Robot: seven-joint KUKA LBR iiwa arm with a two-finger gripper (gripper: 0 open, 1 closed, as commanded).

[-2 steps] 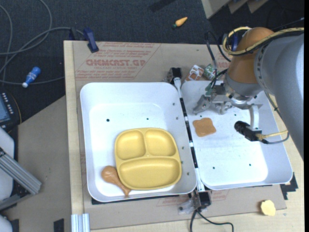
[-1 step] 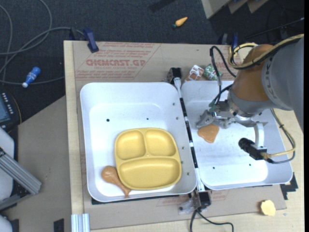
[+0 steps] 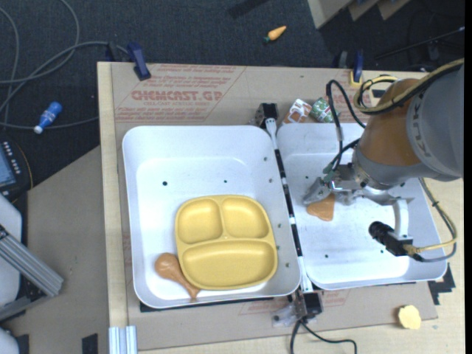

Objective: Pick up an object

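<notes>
Camera view: two shallow white bins. Left bin [image 3: 147, 161]: one yellow three-compartment plastic plate [image 3: 225, 240], one tan drumstick-shaped toy [image 3: 175, 270] touching plate's left edge. Right bin [image 3: 354, 260]: one orange wedge-shaped piece [image 3: 322, 210], end effector [image 3: 324, 190] directly above; finger spread cannot tell.

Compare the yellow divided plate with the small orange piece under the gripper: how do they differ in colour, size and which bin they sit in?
The yellow divided plate is pale yellow; the small orange piece is a darker orange-tan. The plate is far larger, with three compartments, while the piece is a small flat-looking lump. The plate lies in the left bin, away from the arm; the piece lies in the right bin, just below the gripper. Both rest on the white bin floors.
</notes>
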